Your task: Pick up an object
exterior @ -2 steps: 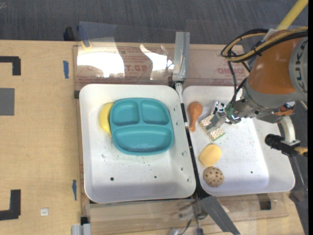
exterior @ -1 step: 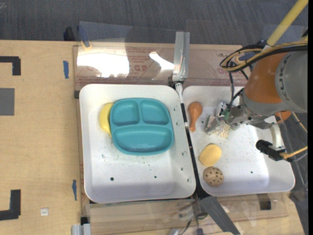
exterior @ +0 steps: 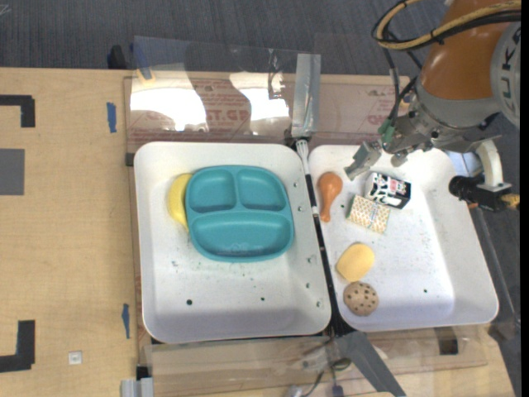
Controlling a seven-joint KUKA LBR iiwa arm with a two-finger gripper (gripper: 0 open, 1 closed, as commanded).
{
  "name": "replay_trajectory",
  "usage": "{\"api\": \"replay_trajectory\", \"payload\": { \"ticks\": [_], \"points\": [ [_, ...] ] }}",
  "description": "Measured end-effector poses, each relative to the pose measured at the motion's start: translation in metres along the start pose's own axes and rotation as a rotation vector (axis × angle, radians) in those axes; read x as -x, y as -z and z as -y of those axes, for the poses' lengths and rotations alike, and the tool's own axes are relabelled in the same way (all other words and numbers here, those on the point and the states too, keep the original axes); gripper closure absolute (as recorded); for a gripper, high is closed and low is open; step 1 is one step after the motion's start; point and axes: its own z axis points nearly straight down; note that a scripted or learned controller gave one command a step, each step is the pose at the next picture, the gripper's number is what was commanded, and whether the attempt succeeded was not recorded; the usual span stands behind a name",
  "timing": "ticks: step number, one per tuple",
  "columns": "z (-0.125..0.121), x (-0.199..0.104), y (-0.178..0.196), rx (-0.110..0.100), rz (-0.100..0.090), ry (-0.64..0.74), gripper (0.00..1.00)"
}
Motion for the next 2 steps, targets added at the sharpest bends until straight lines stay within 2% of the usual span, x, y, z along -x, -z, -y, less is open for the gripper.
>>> {"api": "replay_trajectory", "payload": {
  "ticks": [1,2],
  "points": [
    [0.054,0.088,-0.135,-0.026,-0.006,0.015,0.0],
    [0.03,0.108,-0.161,0.002,0.003,-0.185,0.0]
  ]
}}
